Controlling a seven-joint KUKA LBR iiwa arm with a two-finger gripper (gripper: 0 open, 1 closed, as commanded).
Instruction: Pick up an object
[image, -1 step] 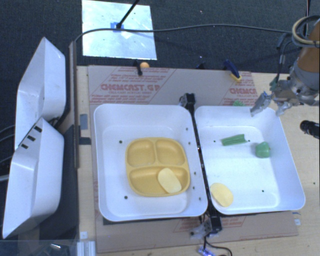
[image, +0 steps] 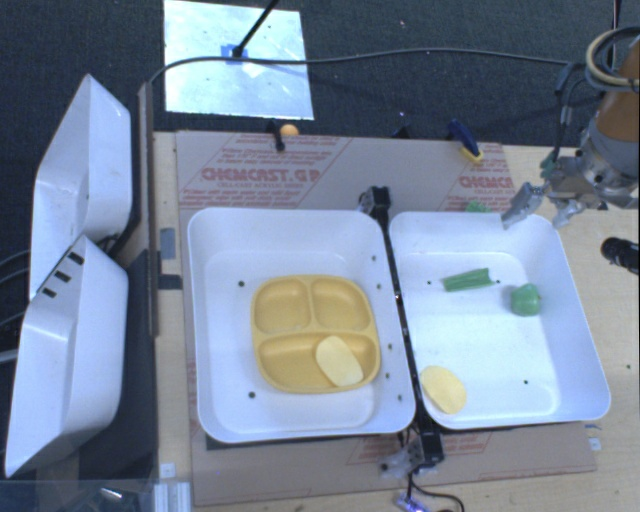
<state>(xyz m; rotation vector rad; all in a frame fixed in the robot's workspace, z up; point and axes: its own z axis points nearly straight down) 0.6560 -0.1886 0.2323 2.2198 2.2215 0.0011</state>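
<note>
gripper (image: 545, 203) open above right bin (image: 575, 330) holding green stick (image: 467, 280), green ball (image: 525, 299), yellow piece (image: 443, 389)

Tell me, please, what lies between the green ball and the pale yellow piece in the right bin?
In the camera view, only bare white bin floor separates the green ball from the pale yellow piece.

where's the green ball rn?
The green ball lies in the right bin, near its right wall, just right of the green stick. The gripper is above the bin's far right corner, apart from the ball.
</note>
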